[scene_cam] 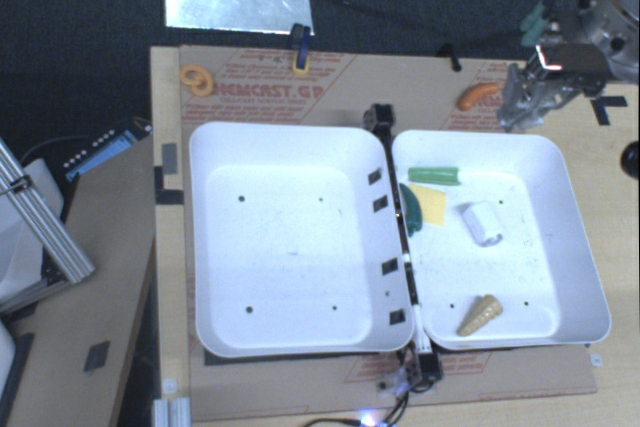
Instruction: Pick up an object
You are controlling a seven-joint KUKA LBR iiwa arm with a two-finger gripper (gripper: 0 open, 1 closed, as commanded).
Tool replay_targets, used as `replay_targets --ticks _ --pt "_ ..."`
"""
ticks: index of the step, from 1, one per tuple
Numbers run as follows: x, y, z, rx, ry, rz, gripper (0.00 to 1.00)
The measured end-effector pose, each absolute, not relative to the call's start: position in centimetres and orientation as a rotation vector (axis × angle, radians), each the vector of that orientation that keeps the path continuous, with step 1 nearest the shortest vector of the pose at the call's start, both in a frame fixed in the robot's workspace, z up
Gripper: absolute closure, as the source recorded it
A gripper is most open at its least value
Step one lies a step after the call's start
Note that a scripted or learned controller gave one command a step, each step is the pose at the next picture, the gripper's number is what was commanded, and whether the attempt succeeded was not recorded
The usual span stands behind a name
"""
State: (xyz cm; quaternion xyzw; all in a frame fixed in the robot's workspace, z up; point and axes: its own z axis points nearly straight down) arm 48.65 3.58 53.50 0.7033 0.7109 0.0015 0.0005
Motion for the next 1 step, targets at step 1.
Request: replay_targets --ticks 1 --pt "48.63 7.27 53.51 2.212 2.23 0.005 1.0"
